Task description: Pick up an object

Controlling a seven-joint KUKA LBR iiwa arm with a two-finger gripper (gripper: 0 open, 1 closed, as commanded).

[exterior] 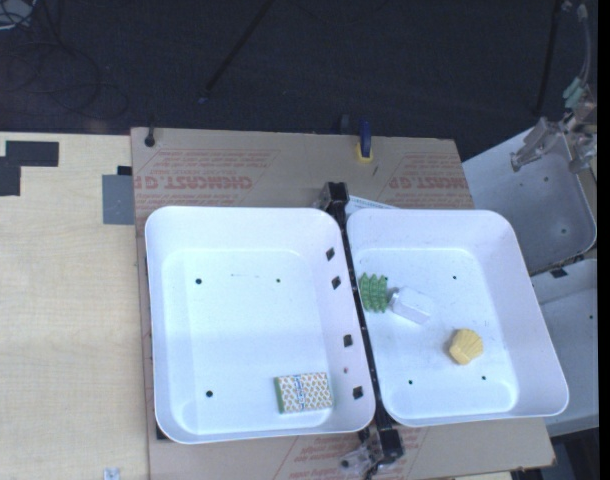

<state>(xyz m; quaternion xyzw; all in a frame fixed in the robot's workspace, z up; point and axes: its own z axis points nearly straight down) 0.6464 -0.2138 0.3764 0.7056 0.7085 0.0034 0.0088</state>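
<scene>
a pale wooden table (55, 328) seen from above at a slant, with a brown cardboard sheet (235, 173) on it that carries two shallow white bins side by side, their inner rims touching.

the left bin (157, 318) holds one thing: a small flat rectangular pad (304, 392), printed in a blue and white pattern with a green edge. it lies flat near the bin's front wall, toward its right corner. its long axis runs left to right, tilted a little.

the right bin (530, 298) holds the rest. against its left wall is a small green bristly piece (373, 292). just beside it, perhaps touching, is a clear plastic piece (411, 306); whether the two are one object i cannot tell. together they lie along a line from upper left to lower right, green end toward the divider. to the right, apart from them, sits a yellow lumpy object (465, 346), rounded, perhaps a toy corn piece, with no clear long axis and pointing no particular way.

i reach in from the right, so the yellow object is my nearest choice, with open bin floor around it. the green and clear pair comes next, then the pad, farthest off across the divider. whether my grasp is wide or narrow i cannot tell. nothing has been lifted yet.

my judgement: the yellow object suits a straight descent, while the pad sits close to a wall and may be awkward.
</scene>
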